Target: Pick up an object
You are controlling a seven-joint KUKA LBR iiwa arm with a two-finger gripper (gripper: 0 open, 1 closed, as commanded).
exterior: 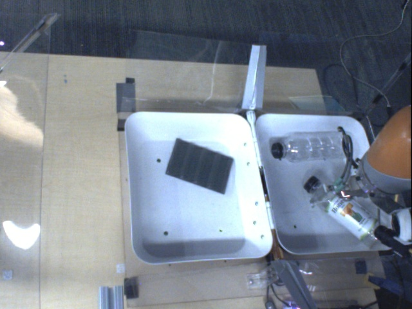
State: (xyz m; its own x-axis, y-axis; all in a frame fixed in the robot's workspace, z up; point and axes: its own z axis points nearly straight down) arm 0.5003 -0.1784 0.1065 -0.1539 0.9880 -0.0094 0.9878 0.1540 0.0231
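A dark grey flat rectangular pad point(199, 165) lies in the left bin point(141, 237). In the right bin point(290, 237) a clear plastic bottle point(309, 148) with a black cap lies on its side near the far wall. A small black object point(312, 184) sits mid-bin. A small clear bottle point(351, 215) with a green and orange label lies at the near right. My gripper point(340, 194) is low in the right bin, just above that small bottle and right of the black object. The arm's orange band point(393, 150) hides the bin's right side.
A metal divider post point(254, 76) stands behind the gap between the bins. Cables point(367, 50) hang at the far right. Clamps and brackets point(283, 282) sit at the front edge of the wooden bench.
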